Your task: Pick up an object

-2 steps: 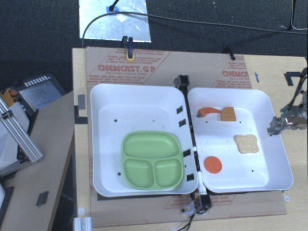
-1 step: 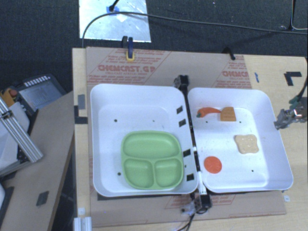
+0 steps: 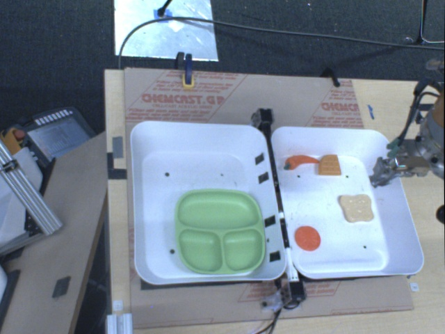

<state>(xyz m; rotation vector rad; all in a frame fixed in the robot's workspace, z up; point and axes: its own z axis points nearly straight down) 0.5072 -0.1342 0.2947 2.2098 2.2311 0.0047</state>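
Two bins side by side on bench. Left bin (image 3: 149, 145) – divided plate (image 3: 220, 230) in near half. Right bin (image 3: 400, 245) – curved piece (image 3: 300, 161) touching cracker (image 3: 329, 165) at far side, toast slice (image 3: 356, 208) toward right, round disc (image 3: 307, 238) near front left. Gripper (image 3: 382, 171) over right bin's right rim.

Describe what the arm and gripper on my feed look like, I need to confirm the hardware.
At the camera view's right edge, the gripper is a small grey metal assembly with pale highlights. Behind it sits a grey wrist block with thin dark cables looping above. A sliver of the orange band shows higher up at the frame edge.
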